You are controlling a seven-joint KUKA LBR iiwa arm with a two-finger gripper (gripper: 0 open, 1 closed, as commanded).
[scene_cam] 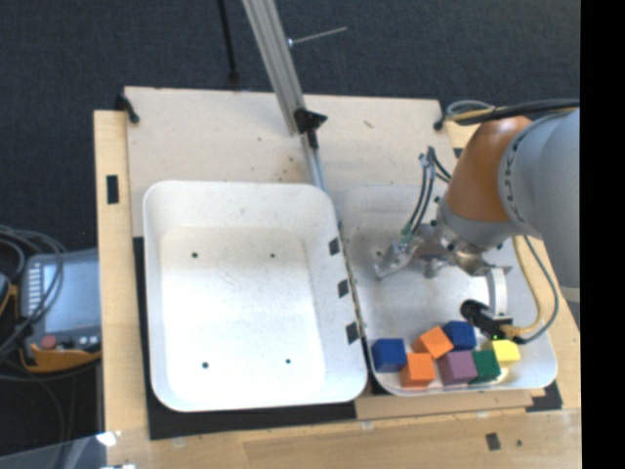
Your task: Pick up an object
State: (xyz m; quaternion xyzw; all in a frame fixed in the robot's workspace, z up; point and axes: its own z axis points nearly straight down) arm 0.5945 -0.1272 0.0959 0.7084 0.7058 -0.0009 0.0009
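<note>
**Nothing lifted yet: blocks sat in the right bin's near corner**

The left bin [244, 291] lay to the left on the bench [112, 262], its white floor showing only a few dark specks. Just right of it, edge to edge, sat the right bin [391, 223], and all the task's candidates were gathered along its near edge: a blue block [389, 354] furthest left, then two orange blocks [427, 355], a purple block [456, 366], a second blue block [460, 335], a green block [485, 363] and a yellow block [506, 350], most of them touching their neighbours.

Above the bin's middle hung the gripper [415, 255], pointing left and clear of the cluster; from this angle I could not tell whether it was spread or closed, and no block showed in it. The arm [518, 174] reached in from the right.

By my reading, the pick had not been made: every block rested on the bin floor. Choosing one, descending, closing and lifting all remained.
</note>
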